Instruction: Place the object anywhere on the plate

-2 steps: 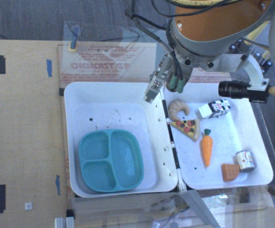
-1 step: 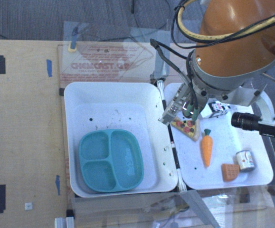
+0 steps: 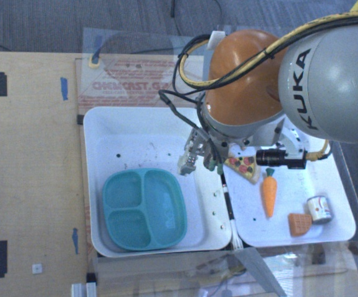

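1. Plate (image 3: 144, 210), teal with three compartments, lies in the left bin (image 3: 101, 132), close to that bin's near edge and near-left corner; a strip of bare white floor runs along its right side up to the wall shared with the right bin (image 3: 342, 184).
2. At the near end of the right bin sit an orange wafer-like piece (image 3: 299, 224) and a small can (image 3: 318, 208), just beside each other, close to the near rim.
3. Further in, a toy carrot (image 3: 269, 192) lies lengthwise on open floor, apart from both.
4. A toy pizza slice (image 3: 243, 166) rests beyond the carrot, next to the shared wall.
5. The gripper (image 3: 191, 159) hangs over the left bin past the plate's far right corner; nothing shows between its fingers, but how wide they stand cannot be told.
6. Beyond the plate, the left bin's far half is bare white floor.
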Motion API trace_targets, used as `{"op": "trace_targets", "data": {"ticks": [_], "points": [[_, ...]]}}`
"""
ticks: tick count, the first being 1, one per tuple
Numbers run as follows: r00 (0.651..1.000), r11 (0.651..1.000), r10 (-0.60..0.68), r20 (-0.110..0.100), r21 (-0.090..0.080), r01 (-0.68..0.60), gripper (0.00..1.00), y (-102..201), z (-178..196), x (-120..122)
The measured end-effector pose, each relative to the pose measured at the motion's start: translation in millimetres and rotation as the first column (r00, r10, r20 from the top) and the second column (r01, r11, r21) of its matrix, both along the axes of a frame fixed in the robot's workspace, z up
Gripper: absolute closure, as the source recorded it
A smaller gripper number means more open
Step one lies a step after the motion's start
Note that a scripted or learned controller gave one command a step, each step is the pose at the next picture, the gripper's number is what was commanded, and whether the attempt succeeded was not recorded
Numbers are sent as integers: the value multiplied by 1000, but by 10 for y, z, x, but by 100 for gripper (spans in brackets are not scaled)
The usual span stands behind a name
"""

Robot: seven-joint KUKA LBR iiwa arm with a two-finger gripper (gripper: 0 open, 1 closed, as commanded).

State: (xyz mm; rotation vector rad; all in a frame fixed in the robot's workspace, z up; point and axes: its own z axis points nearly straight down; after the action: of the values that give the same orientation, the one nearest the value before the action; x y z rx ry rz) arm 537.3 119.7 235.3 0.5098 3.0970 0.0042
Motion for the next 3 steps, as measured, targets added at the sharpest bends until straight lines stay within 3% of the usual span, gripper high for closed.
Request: {"op": "trace_targets", "data": {"ticks": [1,2,3], "points": [[980,980,199,3,-1,-199,100,-44,1422,-371],[804,804,595,7,-3,-595,100,767,1332,37],[641,641,767,5,-7,-767,100,-206,2017,-45]]}}
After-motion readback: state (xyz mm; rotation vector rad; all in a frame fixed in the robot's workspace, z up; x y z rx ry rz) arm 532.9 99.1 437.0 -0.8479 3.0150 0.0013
